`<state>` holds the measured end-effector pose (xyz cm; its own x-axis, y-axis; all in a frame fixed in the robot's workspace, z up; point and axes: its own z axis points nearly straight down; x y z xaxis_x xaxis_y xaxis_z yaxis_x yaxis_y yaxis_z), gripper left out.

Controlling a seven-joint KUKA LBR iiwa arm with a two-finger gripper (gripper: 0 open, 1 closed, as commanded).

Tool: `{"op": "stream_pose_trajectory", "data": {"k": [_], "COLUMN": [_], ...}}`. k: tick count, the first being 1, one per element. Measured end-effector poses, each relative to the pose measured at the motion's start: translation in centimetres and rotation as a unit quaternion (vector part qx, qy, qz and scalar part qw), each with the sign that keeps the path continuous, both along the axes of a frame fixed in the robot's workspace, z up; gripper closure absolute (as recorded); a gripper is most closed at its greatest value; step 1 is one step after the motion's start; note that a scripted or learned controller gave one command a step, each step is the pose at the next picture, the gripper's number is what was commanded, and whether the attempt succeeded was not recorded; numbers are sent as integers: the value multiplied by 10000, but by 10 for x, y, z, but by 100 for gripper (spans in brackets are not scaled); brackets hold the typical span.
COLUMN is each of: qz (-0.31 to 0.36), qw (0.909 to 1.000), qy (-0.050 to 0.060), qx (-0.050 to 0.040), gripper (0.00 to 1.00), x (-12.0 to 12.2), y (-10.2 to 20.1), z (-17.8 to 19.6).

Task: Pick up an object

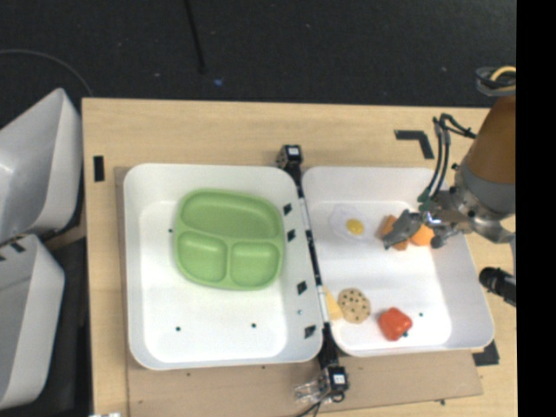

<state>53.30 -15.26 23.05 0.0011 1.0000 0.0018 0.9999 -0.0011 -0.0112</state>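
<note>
the grasp step is judged to be in hand. the gripper (415, 230) is seen low inside the right bin (452, 320), at about 2 o'clock from that bin's middle, with the arm (491, 159) reaching in from 3 o'clock. an orange piece (420, 235) is seen right at the fingertips, with a brownish-orange bit (391, 229) at its 9 o'clock side. whether the piece is pinched between the jaws or merely lies under them cannot be told; the jaws' spread is hidden by the dark finger parts and the blur.

the next move, as judged, calls for a firm close on the orange piece and a straight lift, with care taken that the piece is not nudged aside.

other candidates are left in the bin: a fried egg (352, 226) just at 9 o'clock of the gripper, a cookie (354, 305) at 7 o'clock, a yellow wedge (333, 306) touching the cookie's 9 o'clock edge, and a red pepper (395, 322) at 6 o'clock, well apart from the jaws.

a green plate (229, 238) is held in the left bin (156, 320).
</note>
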Motion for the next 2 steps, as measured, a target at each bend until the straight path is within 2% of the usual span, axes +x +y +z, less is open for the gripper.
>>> {"op": "stream_pose_trajectory", "data": {"k": [1,2], "qz": [15,2], "qw": [10000,10000], "qy": [-60,-49], "qx": [-12,-12], "gripper": [0,0], "x": [3,-5], "y": [0,-4], "z": [6,-39]}}
